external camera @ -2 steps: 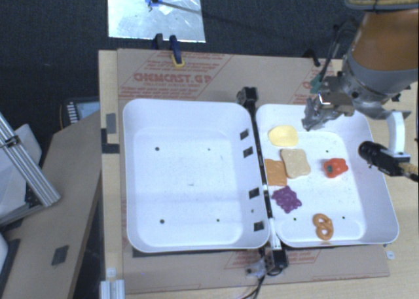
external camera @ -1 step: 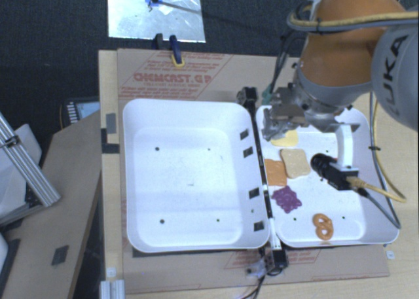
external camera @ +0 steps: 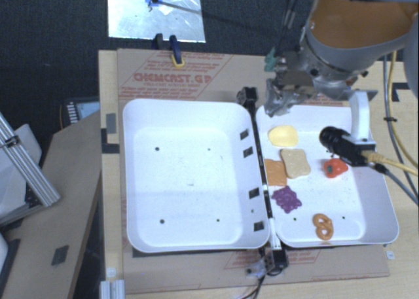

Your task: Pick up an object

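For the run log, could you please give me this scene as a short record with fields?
arm: reaches in from the right, gripper above the right bin's far-left corner
right bin: yellow piece, bread slice, orange slice, purple grapes, pretzel, red tomato
left bin: white, shallow
held: nothing seen between the fingers

This looks like a robotics lab: two white bins [external camera: 190,111] are clamped on a cardboard-covered table [external camera: 216,72], with loose cables [external camera: 393,163], aluminium framing [external camera: 26,167] and dark carpet [external camera: 52,29] around.
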Robot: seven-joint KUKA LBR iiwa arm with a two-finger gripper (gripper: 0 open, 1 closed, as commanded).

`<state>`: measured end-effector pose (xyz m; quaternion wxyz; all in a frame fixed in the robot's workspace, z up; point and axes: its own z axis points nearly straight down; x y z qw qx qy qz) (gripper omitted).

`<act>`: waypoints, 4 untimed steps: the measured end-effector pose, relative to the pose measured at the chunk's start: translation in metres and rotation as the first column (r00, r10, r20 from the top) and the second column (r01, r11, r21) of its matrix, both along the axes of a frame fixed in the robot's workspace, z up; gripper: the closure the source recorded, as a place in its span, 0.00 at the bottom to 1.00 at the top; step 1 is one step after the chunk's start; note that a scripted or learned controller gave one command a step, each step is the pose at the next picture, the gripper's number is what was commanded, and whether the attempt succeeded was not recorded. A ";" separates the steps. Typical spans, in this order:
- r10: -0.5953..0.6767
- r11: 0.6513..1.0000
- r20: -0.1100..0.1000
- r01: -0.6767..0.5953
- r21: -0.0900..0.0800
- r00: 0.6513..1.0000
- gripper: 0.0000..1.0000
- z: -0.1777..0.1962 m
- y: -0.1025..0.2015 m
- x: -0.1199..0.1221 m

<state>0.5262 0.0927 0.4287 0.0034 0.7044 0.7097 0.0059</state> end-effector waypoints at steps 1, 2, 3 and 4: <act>-0.008 1.000 -0.015 0.008 -0.004 1.000 1.00 -0.036 -0.024 -0.041; 0.001 1.000 -0.006 -0.001 -0.001 1.000 1.00 0.016 0.026 -0.021; 0.005 1.000 -0.001 -0.005 0.004 1.000 1.00 0.112 0.094 -0.041; 0.000 1.000 -0.011 0.000 -0.002 1.000 1.00 0.106 0.125 -0.011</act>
